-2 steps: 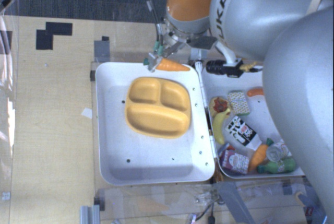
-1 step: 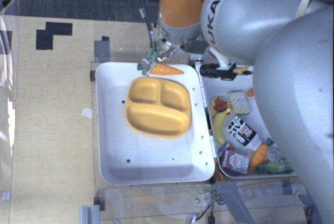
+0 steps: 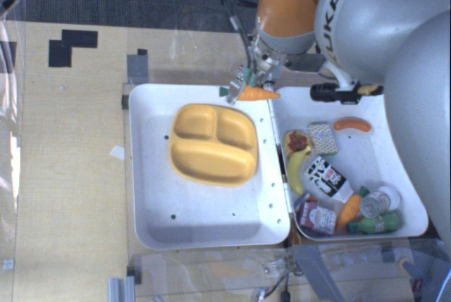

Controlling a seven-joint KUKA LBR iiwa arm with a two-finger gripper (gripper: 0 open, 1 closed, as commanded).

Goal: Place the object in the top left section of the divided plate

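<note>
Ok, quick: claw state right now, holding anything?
Claw: shut on the toy carrot, above the far edge of the left bin, near the yellow divided plate.

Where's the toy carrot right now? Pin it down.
In the camera view, the toy carrot lies level at the gripper, at the left bin's upper right rim, just beyond the yellow divided plate.

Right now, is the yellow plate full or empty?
Empty. The yellow divided plate has nothing in its sections. The toy carrot is at the claw, above the plate's far edge.
</note>
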